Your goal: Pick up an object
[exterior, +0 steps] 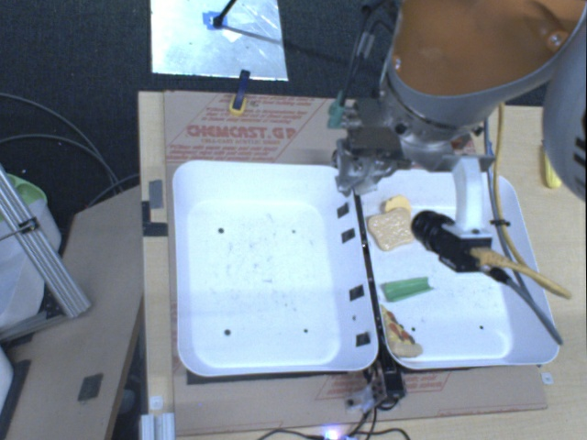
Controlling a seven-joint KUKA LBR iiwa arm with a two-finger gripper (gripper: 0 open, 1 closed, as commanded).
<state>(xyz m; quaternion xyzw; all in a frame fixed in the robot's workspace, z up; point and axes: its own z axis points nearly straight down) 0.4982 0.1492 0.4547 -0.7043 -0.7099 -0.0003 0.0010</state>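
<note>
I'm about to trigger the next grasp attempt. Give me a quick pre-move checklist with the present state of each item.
1. Objects in the right bin: ok; tan slice, yellow piece, green piece, multicoloured piece.
2. Gripper above a target: not ok; it sits over the bins' shared edge.
3. Gripper carrying nothing: cannot tell.
4. Green piece clear of neighbours: ok.
5. Multicoloured piece away from walls: not ok; it hugs the near corner.

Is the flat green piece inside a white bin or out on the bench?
Inside. The flat green piece lies on the floor of the white bin at the view's right, within its rim, apart from the tan toast-shaped piece.
</note>
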